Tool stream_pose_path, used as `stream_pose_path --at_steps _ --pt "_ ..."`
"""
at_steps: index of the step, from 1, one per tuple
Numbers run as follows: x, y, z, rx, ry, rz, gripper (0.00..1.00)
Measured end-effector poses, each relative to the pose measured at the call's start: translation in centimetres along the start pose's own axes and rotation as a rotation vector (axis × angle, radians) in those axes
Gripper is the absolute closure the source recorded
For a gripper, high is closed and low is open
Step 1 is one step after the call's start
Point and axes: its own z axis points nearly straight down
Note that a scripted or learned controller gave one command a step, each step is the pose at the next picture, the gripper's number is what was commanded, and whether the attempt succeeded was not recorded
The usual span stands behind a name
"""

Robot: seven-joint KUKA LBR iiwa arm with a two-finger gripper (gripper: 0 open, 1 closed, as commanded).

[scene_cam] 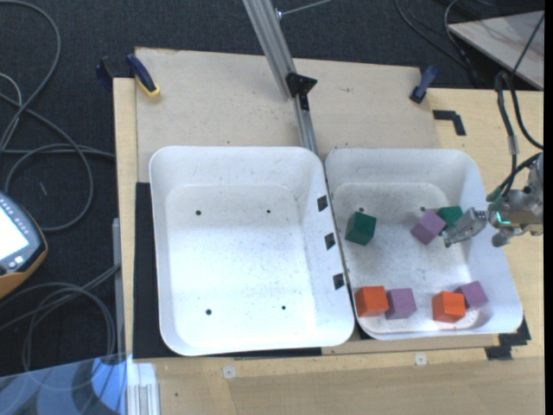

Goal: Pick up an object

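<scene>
Pale wooden desk (225,102) on a dark carpeted floor (60,67), lit evenly from above.

The desk top is light plywood, its back sheet held by a blue clamp with a yellow tip (143,76) at the left corner and a second blue clamp (422,85) at the right. A slanted aluminium bar (272,37) rises from the middle of the desk toward the top edge. Black cables (43,171) loop over the dark floor on the left, and more run across the upper right. A rounded device with a lit screen (13,245) lies at the left edge. Another light tabletop corner (510,33) shows at upper right. Something blue and glossy (78,387) sits at the bottom left.
</scene>
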Motion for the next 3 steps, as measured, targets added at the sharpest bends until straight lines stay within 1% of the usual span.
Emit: stream_pose_path --at_steps 2,3 --pt "0.0 0.0 0.0 0.000 0.000 0.000 0.00" --pt "1.6 0.0 1.7 0.003 0.002 -0.002 0.00"
